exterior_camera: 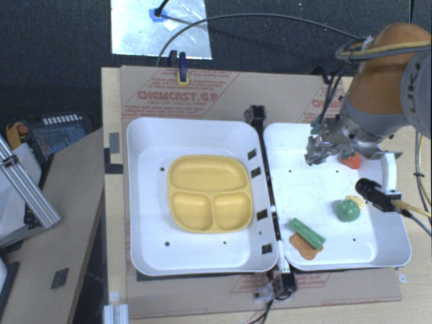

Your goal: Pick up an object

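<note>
1. Over the right bin (398, 248) hangs the gripper (317, 155), low above the white floor near the bin's back part.
2. I cannot tell if the gripper is apart or together, because it looks like a grey lump from up here.
3. Just beside the gripper, on the side where the arm (385, 79) comes in, a small orange thing (349, 160) peeks out. The arm hides part of it.
4. Toward the front of the bin from the gripper sits a green ball (348, 210), with a little yellow piece (356, 200) touching it.
5. Near the front edge, well apart from the gripper, lies a green stick (307, 233) on top of an orange piece (305, 248).
6. Across the middle wall from the gripper is the left bin (145, 248), and a yellow tray (209, 192) with three parts rests in it.
</note>
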